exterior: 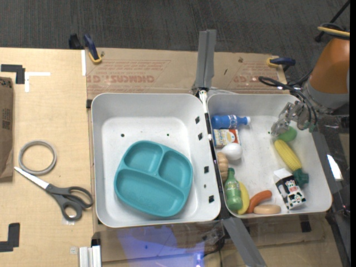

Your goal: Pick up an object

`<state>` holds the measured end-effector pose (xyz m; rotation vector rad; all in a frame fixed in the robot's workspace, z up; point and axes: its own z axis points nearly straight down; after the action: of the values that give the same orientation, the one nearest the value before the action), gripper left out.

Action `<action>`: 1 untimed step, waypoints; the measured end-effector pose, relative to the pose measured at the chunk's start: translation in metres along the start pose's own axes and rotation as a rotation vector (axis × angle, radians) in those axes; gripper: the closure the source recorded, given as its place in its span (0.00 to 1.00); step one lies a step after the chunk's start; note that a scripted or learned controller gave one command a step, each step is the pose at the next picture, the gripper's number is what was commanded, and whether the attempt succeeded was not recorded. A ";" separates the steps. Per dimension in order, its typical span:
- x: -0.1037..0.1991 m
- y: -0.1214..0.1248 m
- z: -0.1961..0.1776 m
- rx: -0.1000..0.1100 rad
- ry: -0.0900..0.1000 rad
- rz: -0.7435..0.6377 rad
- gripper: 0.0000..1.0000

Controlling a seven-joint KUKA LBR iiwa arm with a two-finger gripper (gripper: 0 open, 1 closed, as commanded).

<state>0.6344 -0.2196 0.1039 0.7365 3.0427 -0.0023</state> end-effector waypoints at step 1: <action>0.031 0.033 -0.076 0.000 0.005 -0.057 1.00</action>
<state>0.6213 -0.1760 0.1798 0.6506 3.0672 -0.0006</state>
